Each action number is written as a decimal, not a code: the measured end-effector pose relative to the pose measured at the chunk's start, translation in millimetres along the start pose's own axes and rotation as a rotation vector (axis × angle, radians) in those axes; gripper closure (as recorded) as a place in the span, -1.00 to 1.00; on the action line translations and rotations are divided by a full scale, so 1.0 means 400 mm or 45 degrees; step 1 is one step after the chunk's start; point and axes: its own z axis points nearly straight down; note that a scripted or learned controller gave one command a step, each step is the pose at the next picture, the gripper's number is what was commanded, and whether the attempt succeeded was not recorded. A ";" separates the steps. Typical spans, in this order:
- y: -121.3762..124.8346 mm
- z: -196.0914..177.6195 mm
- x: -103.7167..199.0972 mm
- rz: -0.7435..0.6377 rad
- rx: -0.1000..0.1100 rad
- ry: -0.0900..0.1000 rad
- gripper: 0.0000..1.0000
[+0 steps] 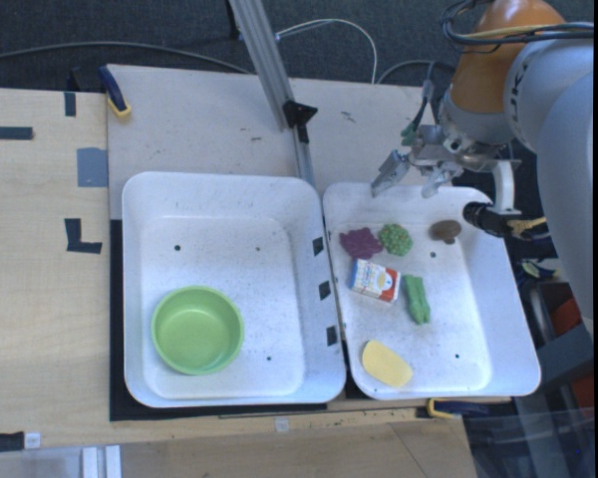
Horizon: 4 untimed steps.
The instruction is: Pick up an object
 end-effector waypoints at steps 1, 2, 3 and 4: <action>0.000 0.000 0.000 0.001 0.000 0.000 -1.00; -0.006 0.163 -0.001 0.002 0.008 0.000 -1.00; -0.008 0.261 0.000 0.001 0.003 -0.001 -1.00; -0.007 0.232 0.002 -0.001 0.001 -0.002 1.00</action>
